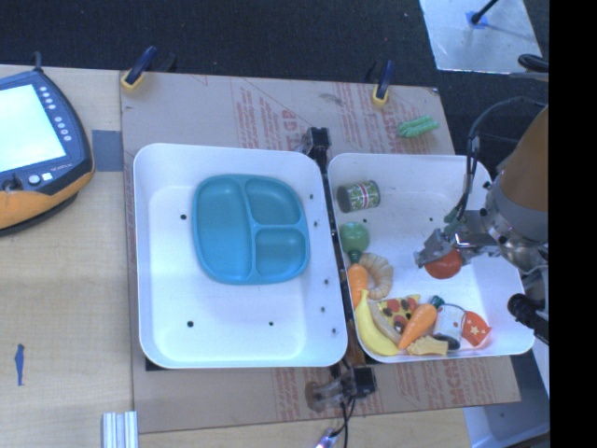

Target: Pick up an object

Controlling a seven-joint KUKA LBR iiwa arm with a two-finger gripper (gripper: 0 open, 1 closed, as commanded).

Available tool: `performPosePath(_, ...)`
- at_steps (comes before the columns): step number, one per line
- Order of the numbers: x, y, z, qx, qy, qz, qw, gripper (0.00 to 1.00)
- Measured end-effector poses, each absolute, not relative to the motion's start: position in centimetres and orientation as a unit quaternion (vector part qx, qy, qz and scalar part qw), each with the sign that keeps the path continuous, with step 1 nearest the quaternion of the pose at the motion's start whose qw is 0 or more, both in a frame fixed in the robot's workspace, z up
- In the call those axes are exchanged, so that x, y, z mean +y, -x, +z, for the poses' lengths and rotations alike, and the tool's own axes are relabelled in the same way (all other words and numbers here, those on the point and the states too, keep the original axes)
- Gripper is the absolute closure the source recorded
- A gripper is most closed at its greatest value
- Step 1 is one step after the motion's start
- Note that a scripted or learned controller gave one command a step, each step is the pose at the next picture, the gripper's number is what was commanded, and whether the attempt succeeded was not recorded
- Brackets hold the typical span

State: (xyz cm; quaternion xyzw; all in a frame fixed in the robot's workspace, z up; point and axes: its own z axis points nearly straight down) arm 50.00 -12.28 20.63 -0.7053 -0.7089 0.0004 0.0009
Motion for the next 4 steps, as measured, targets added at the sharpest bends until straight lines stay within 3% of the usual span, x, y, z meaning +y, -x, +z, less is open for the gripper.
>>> performPosePath(1, -8.1, -50.8, 23.6, -0.709, 0.705, 0.0004, 0.001, 1.0)
performPosePath(2, -6.7, -47.6, 25.9, -0.709, 0.705, 0.0008, 0.002, 1.0)
performPosePath(3, -3.8, -47.7, 26.2, -0.709, 0.705, 0.0009, 0.001, 1.0)
performPosePath(4, -6.7, -47.6, 25.2, -0.709, 0.705, 0.002, 0.002, 1.0)
